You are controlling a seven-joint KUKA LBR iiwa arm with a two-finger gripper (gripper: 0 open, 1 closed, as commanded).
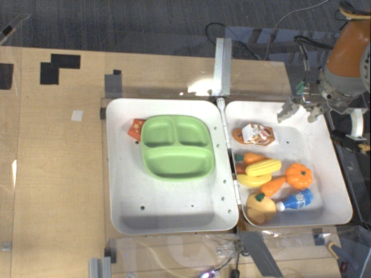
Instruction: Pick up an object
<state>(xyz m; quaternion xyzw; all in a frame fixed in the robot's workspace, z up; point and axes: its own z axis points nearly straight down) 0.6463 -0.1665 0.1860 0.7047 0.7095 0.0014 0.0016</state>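
Nearest, along the front wall of the right bin [342, 210], lie a round tan-and-yellow toy [260, 207] and, just beside it, a small blue-and-white bottle [295, 201] on its side. Just behind these sit an orange pumpkin-like toy [298, 176], a carrot [272, 186] slanting between the pumpkin and the tan toy, and a yellow corn cob [262, 167] resting against a banana [250, 179]. A second, smaller carrot [253, 157] lies near the divider. Farther back, apart from the cluster, is a brown oval packet with a white label [253, 134].

The left bin [124, 207] holds a green three-compartment plate [177, 146], roughly central, with a red packet [137, 130] tucked partly beneath its left rear corner.

Farthest back, the end effector [298, 110] hangs above the rear edge of the right bin, its two fingers spread apart with nothing between them, well clear of every toy. The arm [348, 54] with its orange band rises behind it at the right.
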